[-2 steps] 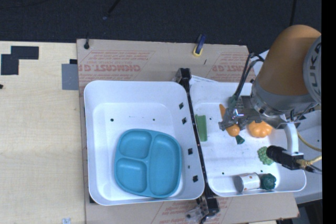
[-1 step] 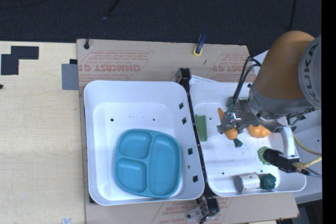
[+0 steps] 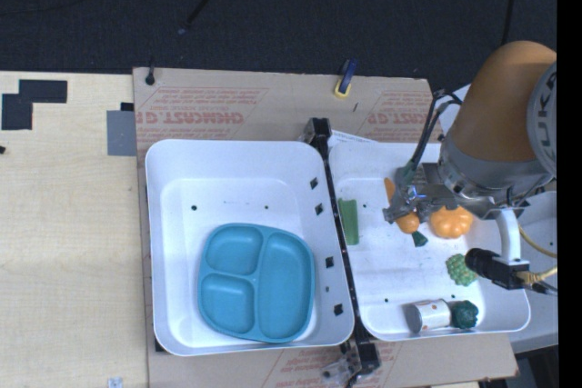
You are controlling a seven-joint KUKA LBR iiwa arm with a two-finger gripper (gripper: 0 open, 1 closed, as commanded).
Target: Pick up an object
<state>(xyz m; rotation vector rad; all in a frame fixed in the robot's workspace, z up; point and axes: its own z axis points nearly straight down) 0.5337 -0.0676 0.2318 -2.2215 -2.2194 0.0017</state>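
Bench: a pale wood top with a brown cardboard sheet (image 3: 273,104) on it, and a dark floor behind.
Bins: two shallow white bins sit side by side on the cardboard, so things can be kept in one place for the arm to reach.
Left bin (image 3: 173,195): it holds a blue tray (image 3: 257,282) with three parts.
Right bin (image 3: 373,286): the small things lie here, all to the right of the blue tray.
Green block (image 3: 348,222): it lies just right of the wall between the bins.
Orange fruit (image 3: 450,222): this looks like the thing to pick; it sits far right of the blue tray, right by the gripper.
Can (image 3: 427,315): it lies on its side near the front, by a green lump (image 3: 465,313).
Arm: it comes in from the right and bends down into the right bin.
Gripper (image 3: 406,204): low, touching or just beside the small orange things; I cannot tell if the jaws are apart or together.
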